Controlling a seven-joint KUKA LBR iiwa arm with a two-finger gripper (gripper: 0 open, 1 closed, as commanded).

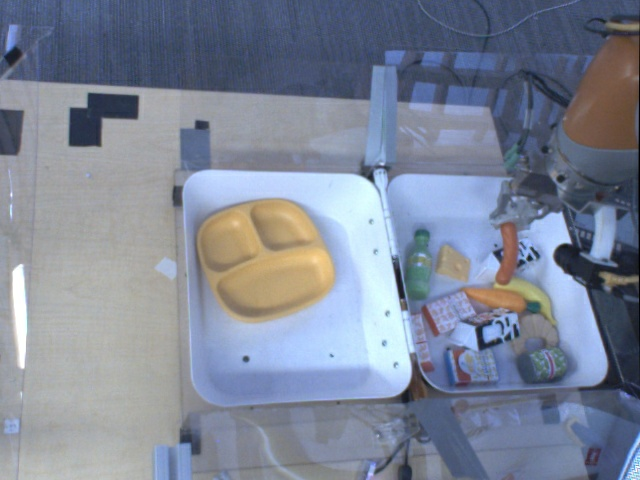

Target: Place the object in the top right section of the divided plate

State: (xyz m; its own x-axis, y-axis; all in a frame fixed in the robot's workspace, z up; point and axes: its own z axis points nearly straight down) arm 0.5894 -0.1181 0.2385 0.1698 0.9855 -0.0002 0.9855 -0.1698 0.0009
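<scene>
End effector [512,213] clamped on the sausage [508,253], lifted right of the divided plate [265,258]; carry and drop into top-right section remain.

Pale wooden bench [90,298] on grey carpet

Black tape patches [100,116] mark the wood; a thin cable [470,13] loops across the carpeted floor [250,18] behind

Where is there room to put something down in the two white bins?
Left bin: bare floor in front of and right of the yellow divided plate. Right bin: bare at its far-left corner, behind the green bottle. Its near half is crowded with toy food.
</scene>
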